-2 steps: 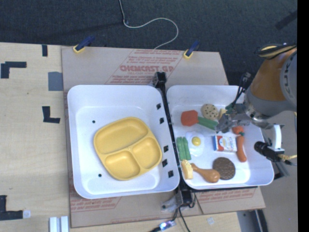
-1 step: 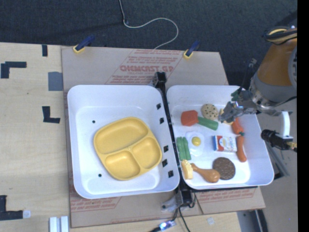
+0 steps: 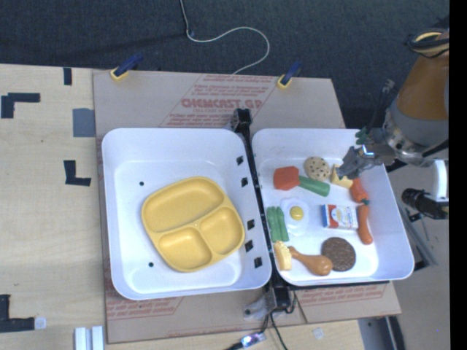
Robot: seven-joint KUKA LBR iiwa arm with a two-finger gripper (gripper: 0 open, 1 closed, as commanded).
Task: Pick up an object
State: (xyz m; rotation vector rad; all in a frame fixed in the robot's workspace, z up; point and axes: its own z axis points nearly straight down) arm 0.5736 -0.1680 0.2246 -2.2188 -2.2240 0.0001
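Observation:
My gripper (image 3: 353, 163) hangs over the far right part of the right bin (image 3: 387, 268), its dark fingers pointing down-left above a small yellow piece (image 3: 341, 180) and an orange carrot (image 3: 358, 189). Toy food fills that bin: a red piece (image 3: 286, 176), a green pickle (image 3: 314, 187), a cookie (image 3: 317, 167), a fried egg (image 3: 295, 214), a green bean pod (image 3: 276, 223), a small carton (image 3: 339, 216), a sausage (image 3: 364, 224), a brown patty (image 3: 338, 254) and a drumstick (image 3: 309, 260). I see nothing between the fingers.
The left bin (image 3: 124, 159) holds a yellow divided plate (image 3: 193, 223). A black clip strip (image 3: 250, 195) joins the two bins. A white cable (image 3: 219, 35) loops behind the cardboard sheet (image 3: 211, 104). The arm's grey and orange body (image 3: 423, 100) stands at the right.

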